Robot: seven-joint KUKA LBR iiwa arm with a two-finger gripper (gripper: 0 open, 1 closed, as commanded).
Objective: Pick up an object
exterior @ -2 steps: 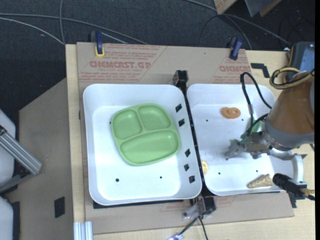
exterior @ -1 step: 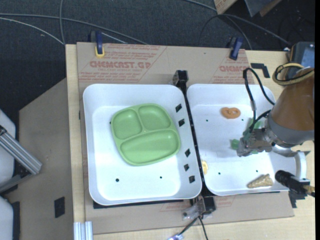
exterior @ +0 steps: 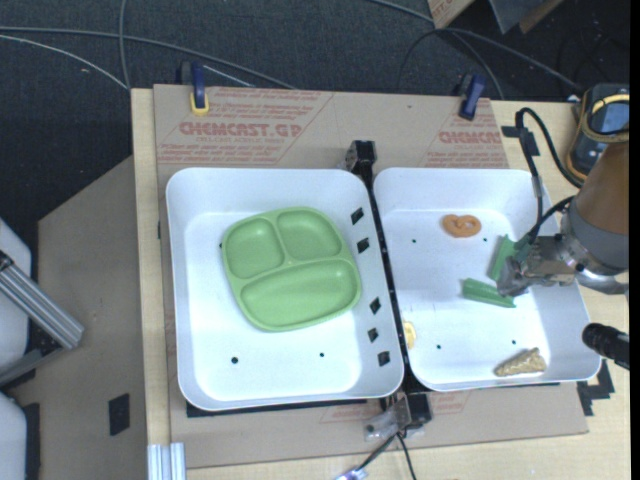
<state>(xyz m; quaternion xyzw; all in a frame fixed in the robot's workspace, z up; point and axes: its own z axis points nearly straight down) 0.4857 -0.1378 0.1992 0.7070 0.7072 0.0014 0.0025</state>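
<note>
**Gripper low in the right bin, beside green pieces**

The gripper [exterior: 522, 271] sits low in the right bin [exterior: 430, 363], near its right wall, with the arm [exterior: 600, 218] reaching in from the right. A green upright piece [exterior: 501, 256] stands just left of it, and a flat green strip [exterior: 486, 292] lies just below and to the left, close to or touching the fingertips. Whether the fingers are spread or closed cannot be told, nor whether anything lies between them. An orange pretzel-shaped object [exterior: 461, 226] rests near the bin's top, well apart. A tan wedge [exterior: 520, 364] lies by the lower right rim. A small yellow item [exterior: 408, 336] sits at the lower left edge. The left bin [exterior: 200, 348] holds a green divided plate [exterior: 290, 267].
</note>
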